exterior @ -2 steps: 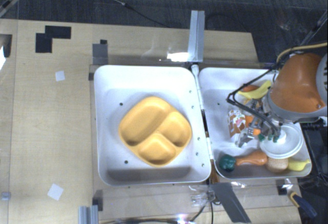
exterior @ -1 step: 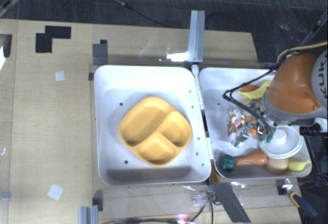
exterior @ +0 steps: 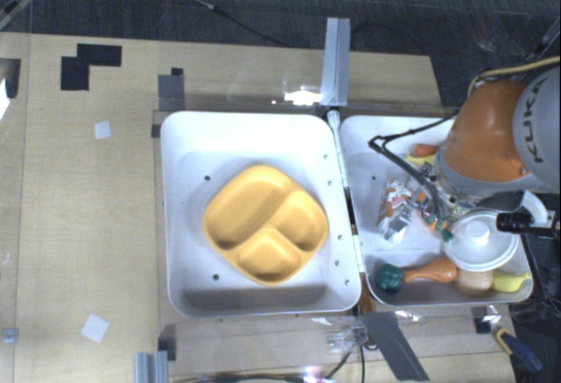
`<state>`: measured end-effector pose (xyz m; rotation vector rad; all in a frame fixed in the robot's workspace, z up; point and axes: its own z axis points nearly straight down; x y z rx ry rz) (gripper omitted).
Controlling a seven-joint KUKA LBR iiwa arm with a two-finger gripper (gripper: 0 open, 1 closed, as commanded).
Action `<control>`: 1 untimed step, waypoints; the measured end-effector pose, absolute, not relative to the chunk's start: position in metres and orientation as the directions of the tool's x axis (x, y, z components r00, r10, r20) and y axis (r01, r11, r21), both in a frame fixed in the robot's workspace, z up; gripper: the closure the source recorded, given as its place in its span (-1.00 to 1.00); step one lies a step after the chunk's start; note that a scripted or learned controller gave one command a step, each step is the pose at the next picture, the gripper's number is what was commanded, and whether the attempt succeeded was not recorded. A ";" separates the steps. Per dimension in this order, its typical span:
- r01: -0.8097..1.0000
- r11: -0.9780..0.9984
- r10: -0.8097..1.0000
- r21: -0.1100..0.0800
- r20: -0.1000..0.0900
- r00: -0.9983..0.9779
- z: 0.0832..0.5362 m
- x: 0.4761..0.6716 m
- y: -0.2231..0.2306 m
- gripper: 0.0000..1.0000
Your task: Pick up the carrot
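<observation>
I see the carrot lying in the right bin, near its front wall, with the green top pointing toward the left bin. The arm hangs over the right bin, just behind the carrot. Whether the gripper is open or closed, I cannot tell; it looks maybe just above the bin floor. A yellow 3-part plate rests in the left bin.
</observation>
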<state>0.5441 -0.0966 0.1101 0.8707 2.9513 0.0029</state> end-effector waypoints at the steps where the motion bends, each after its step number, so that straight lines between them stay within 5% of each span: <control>1: 0.444 0.896 0.444 0.014 -0.052 -0.894 0.110 0.570 -0.099 -1.00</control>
